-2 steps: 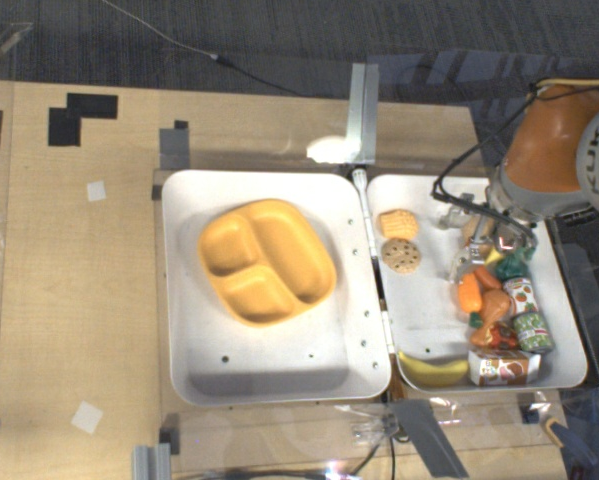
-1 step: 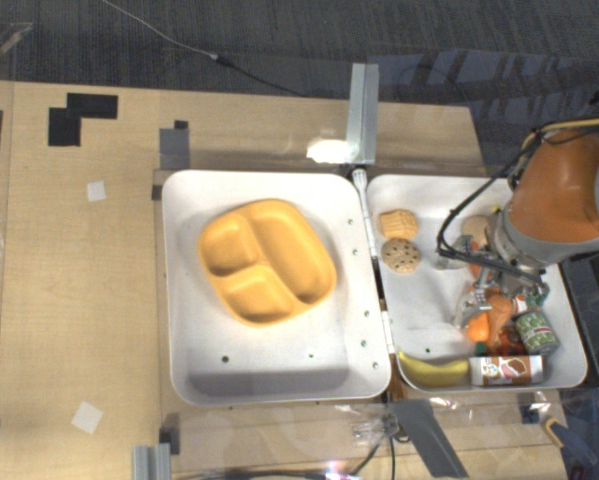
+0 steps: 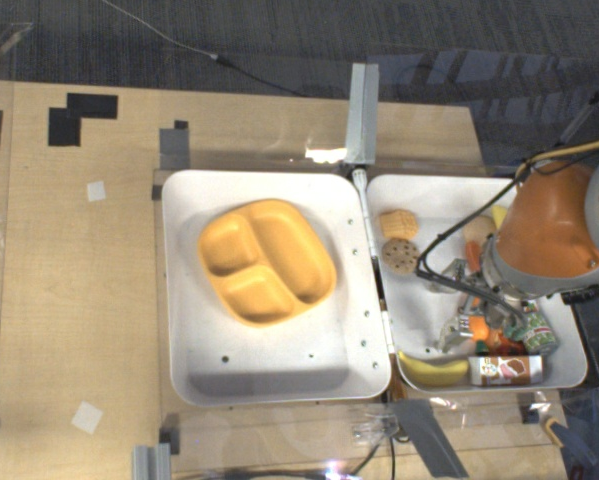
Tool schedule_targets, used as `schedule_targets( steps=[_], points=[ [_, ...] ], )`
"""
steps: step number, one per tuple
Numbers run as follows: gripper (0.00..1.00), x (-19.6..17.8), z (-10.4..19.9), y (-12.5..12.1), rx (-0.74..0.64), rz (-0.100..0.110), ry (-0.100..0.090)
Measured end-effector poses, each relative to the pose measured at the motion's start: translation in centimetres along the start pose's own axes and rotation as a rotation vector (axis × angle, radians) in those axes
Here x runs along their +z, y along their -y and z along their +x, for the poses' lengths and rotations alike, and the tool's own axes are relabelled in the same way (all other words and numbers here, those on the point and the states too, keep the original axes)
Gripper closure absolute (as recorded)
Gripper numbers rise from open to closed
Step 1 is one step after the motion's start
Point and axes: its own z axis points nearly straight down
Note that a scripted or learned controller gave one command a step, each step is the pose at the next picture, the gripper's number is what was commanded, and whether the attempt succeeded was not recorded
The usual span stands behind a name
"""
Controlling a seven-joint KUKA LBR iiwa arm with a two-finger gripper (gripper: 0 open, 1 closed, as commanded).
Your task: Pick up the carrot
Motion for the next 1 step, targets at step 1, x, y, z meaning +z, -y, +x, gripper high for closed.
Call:
schedule_targets(
  steps=[1],
  points=[
    [1.0, -1.23, -0.33, -0.19, -0.006, -0.001, 0.007]
  ],
)
